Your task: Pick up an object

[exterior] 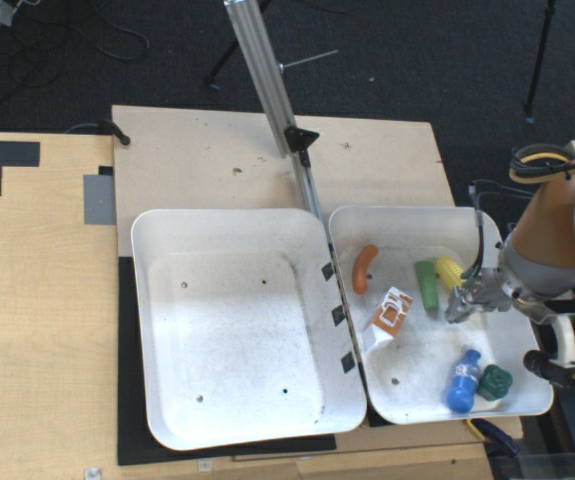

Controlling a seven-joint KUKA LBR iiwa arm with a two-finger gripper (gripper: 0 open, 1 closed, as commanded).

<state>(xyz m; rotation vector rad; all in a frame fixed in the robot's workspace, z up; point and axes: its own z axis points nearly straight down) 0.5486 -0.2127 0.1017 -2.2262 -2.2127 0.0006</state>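
Two white bins are sitting on the bench; the right bin (407, 223) is holding everything. Gripper (459, 306), grip unreadable, is hovering beside a yellow piece (449, 270) and an upright-lying green block (427, 286), near the orange sausage (364, 267), carton (390, 313), blue bottle (463, 382).

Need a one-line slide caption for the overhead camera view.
KUKA arm's gripper lowered into right bin beside the green block and yellow object; blue bottle lies nearer the front.

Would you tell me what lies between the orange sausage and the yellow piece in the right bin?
In the camera view, a green block stands between the orange sausage and the yellow piece, close beside the yellow one.
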